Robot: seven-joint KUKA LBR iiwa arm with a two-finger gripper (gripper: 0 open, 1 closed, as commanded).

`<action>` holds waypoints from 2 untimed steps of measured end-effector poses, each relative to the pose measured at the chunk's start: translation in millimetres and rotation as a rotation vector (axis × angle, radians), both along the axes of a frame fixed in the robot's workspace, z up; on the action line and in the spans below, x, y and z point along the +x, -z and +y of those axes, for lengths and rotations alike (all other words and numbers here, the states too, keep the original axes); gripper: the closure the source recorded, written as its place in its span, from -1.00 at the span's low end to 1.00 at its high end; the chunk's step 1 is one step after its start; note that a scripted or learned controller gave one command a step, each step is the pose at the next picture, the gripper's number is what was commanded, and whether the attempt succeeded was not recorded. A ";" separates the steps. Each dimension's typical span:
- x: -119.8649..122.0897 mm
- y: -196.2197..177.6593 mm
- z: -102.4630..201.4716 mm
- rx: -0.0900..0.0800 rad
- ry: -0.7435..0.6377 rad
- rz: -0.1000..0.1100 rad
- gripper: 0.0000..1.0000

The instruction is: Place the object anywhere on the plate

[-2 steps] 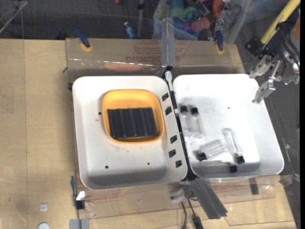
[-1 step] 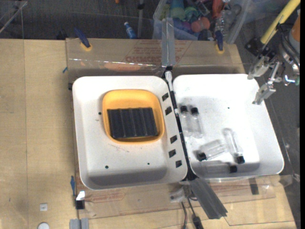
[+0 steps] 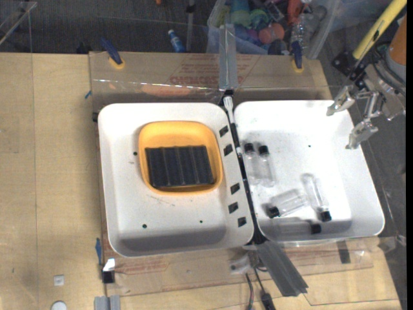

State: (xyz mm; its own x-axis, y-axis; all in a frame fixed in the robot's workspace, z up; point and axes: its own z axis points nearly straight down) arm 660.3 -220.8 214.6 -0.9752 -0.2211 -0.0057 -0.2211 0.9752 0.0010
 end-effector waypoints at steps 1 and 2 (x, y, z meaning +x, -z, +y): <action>8.9 -16.7 -0.1 -0.003 -0.268 -0.007 -1.00; 8.1 -20.7 7.6 -0.004 -0.416 -0.005 -1.00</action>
